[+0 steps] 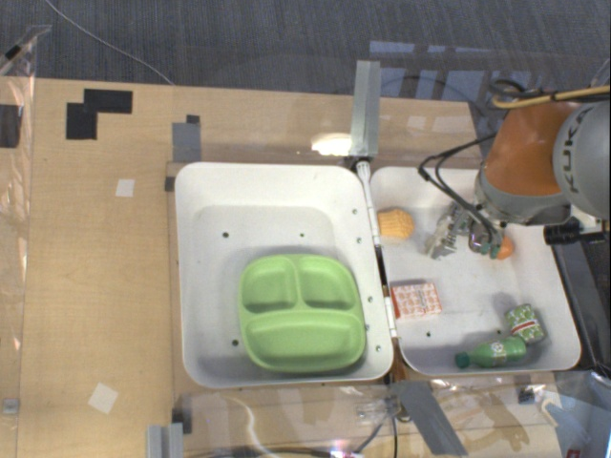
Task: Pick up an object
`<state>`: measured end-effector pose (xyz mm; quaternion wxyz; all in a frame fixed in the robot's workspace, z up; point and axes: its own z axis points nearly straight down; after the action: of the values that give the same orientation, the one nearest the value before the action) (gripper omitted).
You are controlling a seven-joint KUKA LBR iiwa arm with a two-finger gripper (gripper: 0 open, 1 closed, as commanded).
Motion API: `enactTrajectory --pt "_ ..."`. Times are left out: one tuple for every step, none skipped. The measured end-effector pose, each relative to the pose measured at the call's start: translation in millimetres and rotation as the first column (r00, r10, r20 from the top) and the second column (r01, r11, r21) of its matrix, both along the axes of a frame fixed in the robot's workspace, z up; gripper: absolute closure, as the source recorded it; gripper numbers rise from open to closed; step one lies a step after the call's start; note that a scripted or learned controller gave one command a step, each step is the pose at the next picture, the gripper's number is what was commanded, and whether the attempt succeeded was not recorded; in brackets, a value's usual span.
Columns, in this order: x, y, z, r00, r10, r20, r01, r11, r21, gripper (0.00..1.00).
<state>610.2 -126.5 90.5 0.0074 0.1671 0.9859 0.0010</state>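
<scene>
A green divided plate [303,312] is seen in the left bin [205,256]. In the right bin [554,284], the gripper [456,238] is placed at three o'clock from a yellow object [395,223].

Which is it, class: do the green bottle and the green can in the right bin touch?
Apart. The camera view shows white bin floor between the green bottle and the green can.

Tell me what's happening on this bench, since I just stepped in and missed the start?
A grey robot arm with an orange band is reaching into the right white bin, its gripper low between a yellow-orange lumpy item and a small orange item. Nothing is visibly held. A red-and-white flat packet, a green plastic bottle and a small green can lie nearer the front. The left white bin holds a green divided plate.
</scene>
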Motion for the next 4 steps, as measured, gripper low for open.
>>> enactTrajectory --pt "15.6 75.5 100.3 0.981 -0.196 0.001 0.196 0.981 0.005 1.00" --pt "-110.9 90.6 166.1 0.998 0.055 -0.003 -0.055 0.998 0.000 1.00" --pt "-120.8 98.3 189.0 0.816 0.578 -0.005 -0.578 0.816 -0.006 1.00" --pt "-109.5 81.0 128.0 0.502 0.865 -0.011 -0.865 0.502 -0.003 1.00"
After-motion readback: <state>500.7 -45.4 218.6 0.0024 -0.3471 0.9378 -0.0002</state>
